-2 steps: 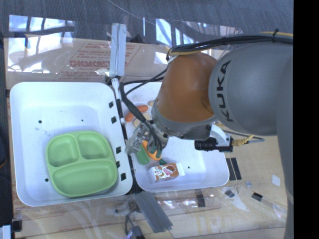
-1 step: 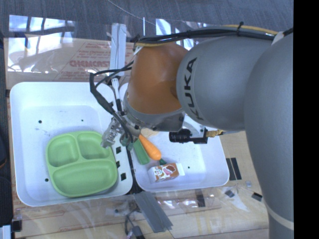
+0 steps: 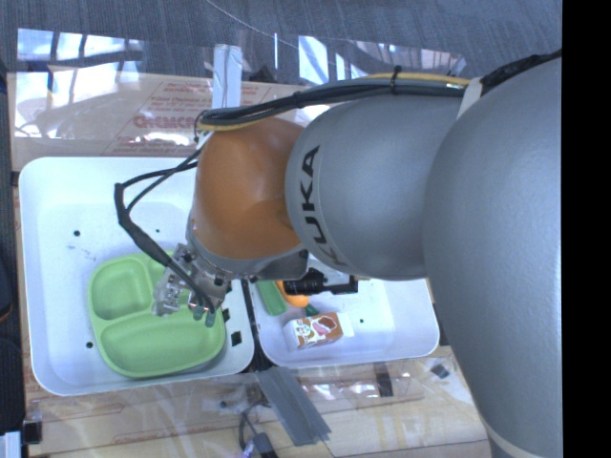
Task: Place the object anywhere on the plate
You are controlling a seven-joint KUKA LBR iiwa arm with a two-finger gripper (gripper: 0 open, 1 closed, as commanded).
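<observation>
A grey KUKA arm (image 3: 401,179) with an orange band (image 3: 243,194) sweeps in from the right of the frame and hangs low over two shallow white bins. Its gripper (image 3: 186,299) hovers at the right edge of a green divided plate (image 3: 143,327), which lies in the lower part of the left bin (image 3: 57,218); from where I stand I cannot tell how the gripper is set or whether it carries anything. In the right bin (image 3: 410,327), at lower centre of the frame, a small printed carton (image 3: 315,331) lies flat, with a green piece (image 3: 270,299) and an orange piece (image 3: 296,301) just above it, partly under the arm. Black cables (image 3: 143,184) loop from the wrist across the left bin.
</observation>
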